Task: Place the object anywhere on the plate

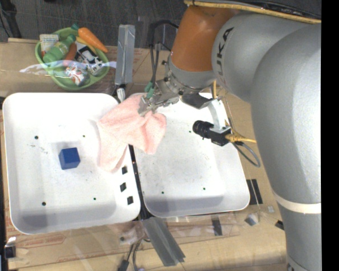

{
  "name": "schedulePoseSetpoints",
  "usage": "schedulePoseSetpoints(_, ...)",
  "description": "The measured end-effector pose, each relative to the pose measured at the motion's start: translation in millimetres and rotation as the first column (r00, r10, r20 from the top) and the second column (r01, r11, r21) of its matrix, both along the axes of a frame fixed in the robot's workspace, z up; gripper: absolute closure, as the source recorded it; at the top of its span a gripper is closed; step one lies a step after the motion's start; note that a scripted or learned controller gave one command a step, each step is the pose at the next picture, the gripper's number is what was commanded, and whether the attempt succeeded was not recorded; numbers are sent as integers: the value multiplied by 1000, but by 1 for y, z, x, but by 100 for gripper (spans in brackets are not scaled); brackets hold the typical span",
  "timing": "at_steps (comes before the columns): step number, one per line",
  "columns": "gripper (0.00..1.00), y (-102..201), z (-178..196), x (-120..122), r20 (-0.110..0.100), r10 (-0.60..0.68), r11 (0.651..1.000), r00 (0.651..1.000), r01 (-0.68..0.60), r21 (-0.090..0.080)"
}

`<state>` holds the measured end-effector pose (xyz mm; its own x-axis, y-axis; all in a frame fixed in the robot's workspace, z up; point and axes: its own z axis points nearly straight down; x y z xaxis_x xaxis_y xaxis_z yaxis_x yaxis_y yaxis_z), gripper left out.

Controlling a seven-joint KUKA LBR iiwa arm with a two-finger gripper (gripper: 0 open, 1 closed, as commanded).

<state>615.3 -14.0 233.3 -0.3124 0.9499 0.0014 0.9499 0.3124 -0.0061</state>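
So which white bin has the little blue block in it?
The left bin. The blue block sits on its floor, while the right bin holds none; the pink cloth drapes across both.

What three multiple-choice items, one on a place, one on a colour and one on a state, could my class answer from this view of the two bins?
1. Where does the small cube lie?
A. In the left bin
B. In the right bin
C. In the green bowl

2. What colour is the cloth?
A. Yellow
B. Pink
C. Black

3. How does the cloth lie?
A. Folded flat in the middle of the left bin
B. Draped across the rims where the two bins meet, with the gripper at its upper edge
C. Rolled up inside the green bowl

Answers: 1 A, the blue cube sits on the floor of the left bin. 2 B, the cloth is pale pink. 3 B, it hangs over the left bin's edge toward the right bin, with the gripper at its top.
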Motion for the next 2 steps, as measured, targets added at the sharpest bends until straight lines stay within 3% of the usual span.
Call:
schedulePoseSetpoints(1, 100, 2, -2, 0, 0, 6, 1000, 1000, -6, 1)
schedulePoseSetpoints(2, 100, 51, 7, 15, 7, 399, 917, 917, -399, -1)
